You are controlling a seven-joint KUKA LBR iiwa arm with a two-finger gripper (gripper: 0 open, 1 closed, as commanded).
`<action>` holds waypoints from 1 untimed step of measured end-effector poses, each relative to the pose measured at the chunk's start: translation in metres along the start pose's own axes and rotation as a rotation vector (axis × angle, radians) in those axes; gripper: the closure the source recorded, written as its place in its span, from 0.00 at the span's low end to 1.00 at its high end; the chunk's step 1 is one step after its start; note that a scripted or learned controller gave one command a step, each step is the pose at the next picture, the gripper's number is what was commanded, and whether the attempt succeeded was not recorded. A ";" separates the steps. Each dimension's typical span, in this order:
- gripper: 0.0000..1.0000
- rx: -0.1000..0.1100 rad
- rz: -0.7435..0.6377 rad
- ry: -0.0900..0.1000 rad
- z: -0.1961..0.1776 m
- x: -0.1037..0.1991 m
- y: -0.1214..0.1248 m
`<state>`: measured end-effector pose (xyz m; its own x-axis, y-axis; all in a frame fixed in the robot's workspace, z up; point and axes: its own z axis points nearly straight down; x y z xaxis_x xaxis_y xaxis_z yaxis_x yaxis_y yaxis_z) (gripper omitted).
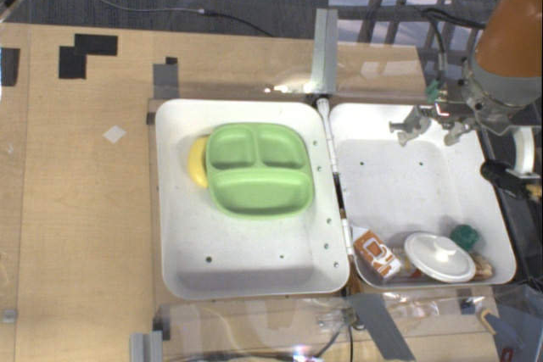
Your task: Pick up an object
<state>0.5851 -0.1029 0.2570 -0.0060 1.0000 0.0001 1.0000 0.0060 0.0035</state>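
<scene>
— Gripper (431, 125) of the grey arm?
— Above the right white bin (399, 199), far end; metal fingers spread, nothing between.
— Objects?
— Round white lid (439, 257), brown packet (377, 255), green piece (464, 236) at that bin's near edge.

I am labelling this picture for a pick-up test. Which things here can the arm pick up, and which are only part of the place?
For the job:
- green divided tray
- yellow item beside the tray, partly hidden
- white lid
- orange packet
- dark green item
- gripper

Only lying about:
- left bin, right bin
- black markers on the bench
- cable
</scene>
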 end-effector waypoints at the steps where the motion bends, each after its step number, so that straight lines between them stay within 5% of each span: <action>1: 0.00 -0.003 -0.069 0.000 -0.064 0.014 0.004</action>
<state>0.5889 -0.0892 0.3212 -0.0753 0.9972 -0.0005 0.9971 0.0753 0.0064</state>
